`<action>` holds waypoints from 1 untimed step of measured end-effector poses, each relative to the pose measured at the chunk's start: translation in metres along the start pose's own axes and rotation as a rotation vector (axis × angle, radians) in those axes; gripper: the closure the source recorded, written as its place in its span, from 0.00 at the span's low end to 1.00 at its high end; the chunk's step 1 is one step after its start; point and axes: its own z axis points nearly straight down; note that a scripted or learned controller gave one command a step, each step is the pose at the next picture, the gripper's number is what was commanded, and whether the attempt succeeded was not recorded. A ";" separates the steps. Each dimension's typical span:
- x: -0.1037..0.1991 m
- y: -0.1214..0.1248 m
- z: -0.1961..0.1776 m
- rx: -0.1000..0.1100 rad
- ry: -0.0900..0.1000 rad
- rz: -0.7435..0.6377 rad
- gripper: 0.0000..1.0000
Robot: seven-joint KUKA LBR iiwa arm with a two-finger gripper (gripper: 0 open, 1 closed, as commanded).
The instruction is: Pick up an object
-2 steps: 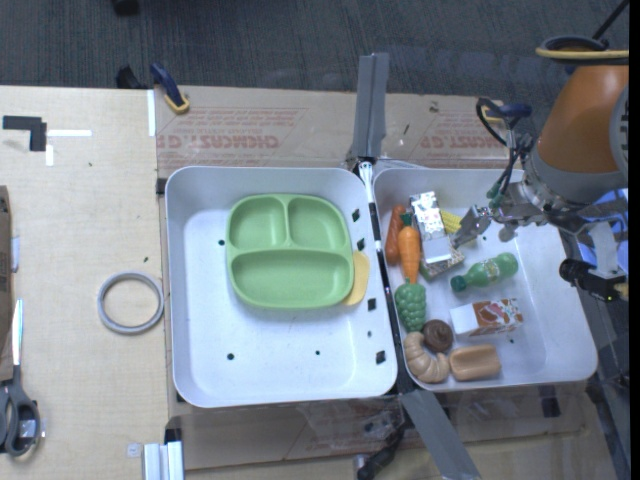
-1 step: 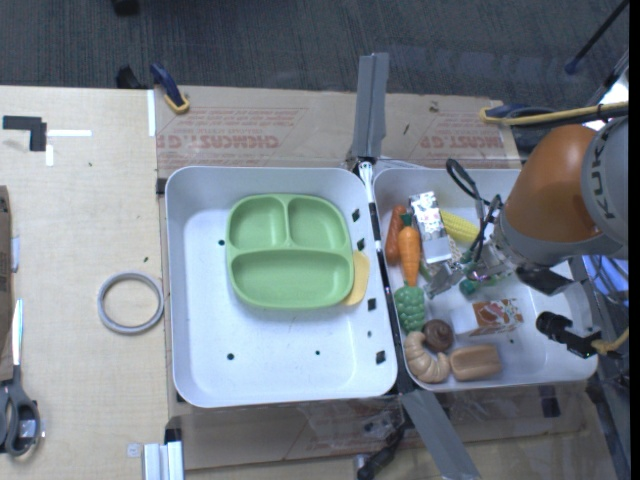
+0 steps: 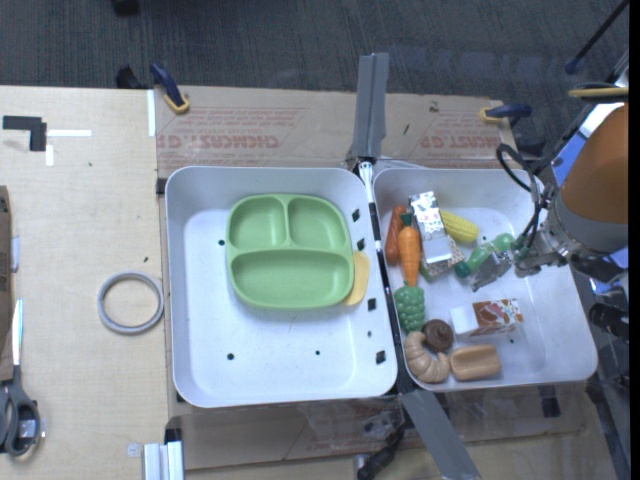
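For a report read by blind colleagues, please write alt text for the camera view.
A grey robot arm with an orange band reaches from the right over the right white bin, which holds toy food: a carrot, corn, a croissant and small packets. The left white bin holds a green divided plate; a tape ring lies on the bench.

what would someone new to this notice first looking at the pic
The green divided plate stands out first, alone in the left bin. Next comes the heap of toy food in the right bin: an orange carrot, a yellow corn cob and a croissant among others. The arm's orange band looms at the right, its tool low beside the pile.
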 end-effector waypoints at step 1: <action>0.000 0.000 0.000 0.000 0.000 -0.001 0.00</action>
